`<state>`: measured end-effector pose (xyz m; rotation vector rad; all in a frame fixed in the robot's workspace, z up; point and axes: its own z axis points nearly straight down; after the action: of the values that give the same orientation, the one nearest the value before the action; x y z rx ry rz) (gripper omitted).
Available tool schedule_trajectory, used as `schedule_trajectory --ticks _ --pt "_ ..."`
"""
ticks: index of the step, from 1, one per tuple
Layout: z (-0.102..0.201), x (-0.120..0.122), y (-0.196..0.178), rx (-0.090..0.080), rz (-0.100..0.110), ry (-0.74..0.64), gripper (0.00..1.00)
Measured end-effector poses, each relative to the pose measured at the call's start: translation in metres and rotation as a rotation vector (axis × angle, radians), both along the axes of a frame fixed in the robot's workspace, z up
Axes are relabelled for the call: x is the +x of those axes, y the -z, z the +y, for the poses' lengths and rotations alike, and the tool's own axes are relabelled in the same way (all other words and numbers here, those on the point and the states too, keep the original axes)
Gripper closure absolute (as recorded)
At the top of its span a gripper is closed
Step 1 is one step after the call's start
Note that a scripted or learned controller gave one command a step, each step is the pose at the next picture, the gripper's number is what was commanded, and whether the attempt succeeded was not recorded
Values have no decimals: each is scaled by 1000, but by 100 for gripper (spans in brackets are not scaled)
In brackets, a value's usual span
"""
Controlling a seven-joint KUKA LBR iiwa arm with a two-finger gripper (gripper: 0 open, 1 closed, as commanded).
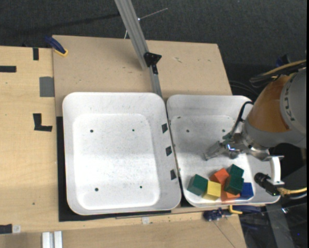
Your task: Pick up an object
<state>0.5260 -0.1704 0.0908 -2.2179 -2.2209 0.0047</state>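
Several small blocks (222,185), green, yellow, orange and blue, lie clustered at the lower edge of the right bin (195,112), lower right of the frame. Just above them, the gripper (216,151) hangs low over the bin floor; whether it is spread or pressed together cannot be told. Left bin (71,138) adjoins.

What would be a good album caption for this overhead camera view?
Grey robot arm's gripper hovering over small coloured blocks in the right white bin.
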Motion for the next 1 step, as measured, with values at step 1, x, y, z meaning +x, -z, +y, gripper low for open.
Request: schedule_trajectory --ticks 1 --pt "1 0 -10 2 -1 0 100"
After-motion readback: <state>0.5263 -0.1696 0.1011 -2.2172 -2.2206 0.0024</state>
